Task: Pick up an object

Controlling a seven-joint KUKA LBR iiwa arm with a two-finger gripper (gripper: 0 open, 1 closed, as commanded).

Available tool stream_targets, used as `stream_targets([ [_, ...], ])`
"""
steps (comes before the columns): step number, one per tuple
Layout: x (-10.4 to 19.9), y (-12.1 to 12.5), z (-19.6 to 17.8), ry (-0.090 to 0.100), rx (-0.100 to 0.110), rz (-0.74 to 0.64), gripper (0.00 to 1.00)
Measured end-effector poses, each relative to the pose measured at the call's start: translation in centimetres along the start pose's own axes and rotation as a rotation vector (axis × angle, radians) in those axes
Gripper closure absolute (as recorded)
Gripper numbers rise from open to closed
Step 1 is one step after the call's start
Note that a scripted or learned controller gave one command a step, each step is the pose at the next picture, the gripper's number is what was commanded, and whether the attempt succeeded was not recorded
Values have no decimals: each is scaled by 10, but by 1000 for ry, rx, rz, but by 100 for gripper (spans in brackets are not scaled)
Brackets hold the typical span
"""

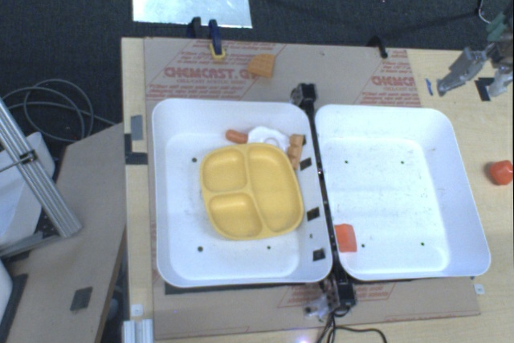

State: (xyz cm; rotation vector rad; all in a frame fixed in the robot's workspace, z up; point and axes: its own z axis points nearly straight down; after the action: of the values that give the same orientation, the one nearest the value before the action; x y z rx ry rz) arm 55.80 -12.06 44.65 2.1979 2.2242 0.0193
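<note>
hand: I see my hand (472,70) at the far right edge, above the counter (353,64), outside both bins; too small and blurred, can't tell how it's set, nothing visibly held
left bin (173,197): yellow divided plate (249,193) in the middle, three compartments, lying flat
far side of plate: orange sausage-shaped piece (236,136), a white item (267,137) touching the plate's far rim, a small tan block (295,147) near the bin's right wall
right bin (401,197): one orange-red block (344,237) at the near-left corner, rest bare
loose on counter: tan block (261,65) beyond the left bin, orange-red item (500,172) at right, past the right bin
step: I'd call it pre-reach, no target engaged yet
candidate: orange-red block in the right bin, standing clear, though close to the bin wall
next move: bring the hand left and nearer over that block, line up across it, descend
risk: wall may crowd one side; plate looks too wide and flat to pinch easily
</note>
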Motion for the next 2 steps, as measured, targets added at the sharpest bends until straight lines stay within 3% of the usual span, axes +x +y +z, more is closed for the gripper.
stream_targets([
  [1,-33,-74,-16,-1,13,15,0],
  [2,-31,-70,-26,-1,11,6,100],
])
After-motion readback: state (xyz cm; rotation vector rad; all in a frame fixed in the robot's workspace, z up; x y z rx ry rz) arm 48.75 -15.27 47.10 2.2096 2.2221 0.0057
